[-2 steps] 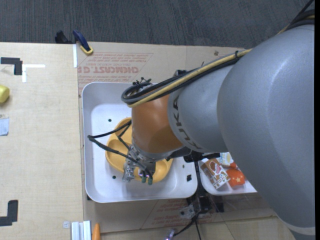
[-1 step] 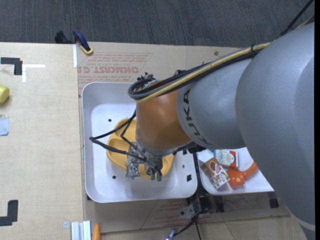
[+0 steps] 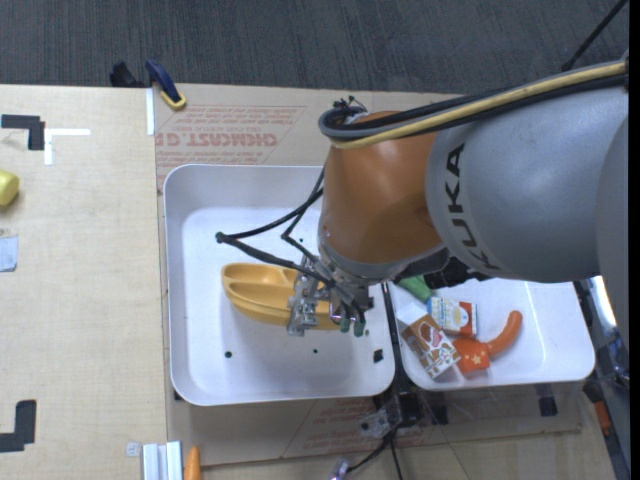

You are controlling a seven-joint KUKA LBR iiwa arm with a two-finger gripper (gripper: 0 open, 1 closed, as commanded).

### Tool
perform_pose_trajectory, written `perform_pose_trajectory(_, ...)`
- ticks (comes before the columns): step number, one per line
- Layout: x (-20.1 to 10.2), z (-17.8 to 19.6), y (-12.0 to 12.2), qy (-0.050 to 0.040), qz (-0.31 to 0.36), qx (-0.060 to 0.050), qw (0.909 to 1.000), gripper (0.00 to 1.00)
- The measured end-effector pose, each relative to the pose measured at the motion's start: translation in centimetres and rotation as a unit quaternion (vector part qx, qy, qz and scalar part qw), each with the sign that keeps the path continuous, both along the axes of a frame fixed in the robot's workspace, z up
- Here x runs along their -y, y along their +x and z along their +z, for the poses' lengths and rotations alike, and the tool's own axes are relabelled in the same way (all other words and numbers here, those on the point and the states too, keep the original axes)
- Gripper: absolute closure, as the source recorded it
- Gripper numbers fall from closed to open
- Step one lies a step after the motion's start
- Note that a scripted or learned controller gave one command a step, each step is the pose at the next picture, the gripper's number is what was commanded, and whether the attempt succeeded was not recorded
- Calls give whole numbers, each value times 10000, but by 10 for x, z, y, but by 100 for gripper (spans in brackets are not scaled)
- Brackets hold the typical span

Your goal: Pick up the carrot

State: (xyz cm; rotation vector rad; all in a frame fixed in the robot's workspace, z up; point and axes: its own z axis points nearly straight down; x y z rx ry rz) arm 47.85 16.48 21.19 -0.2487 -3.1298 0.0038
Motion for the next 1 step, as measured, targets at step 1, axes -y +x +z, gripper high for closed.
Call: perform_pose_trajectory(1,10,26,44,-7,-1965,-1,9805,100)
